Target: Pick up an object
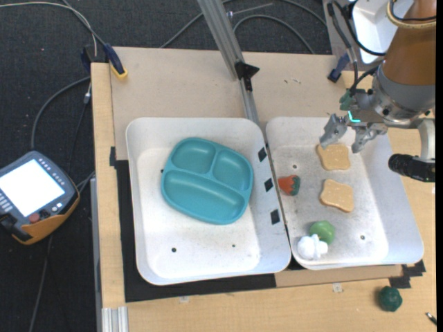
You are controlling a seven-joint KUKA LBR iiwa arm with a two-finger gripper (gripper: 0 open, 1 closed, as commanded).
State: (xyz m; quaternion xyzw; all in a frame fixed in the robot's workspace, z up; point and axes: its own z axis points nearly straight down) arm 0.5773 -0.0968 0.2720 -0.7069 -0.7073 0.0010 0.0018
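- The upper toast slice (335,157) lies flat near the far end of the right bin (398,235), right under my gripper (345,138).
- My fingers are spread wide, one tip on each side of the slice's far edge, nothing held between them.
- A second toast slice (337,196) lies just nearer the camera.
- A strawberry (288,184) sits by the bin's left wall; a green-and-white piece (316,238) rests near the front.
- The left bin (149,254) holds a teal divided plate (206,180).
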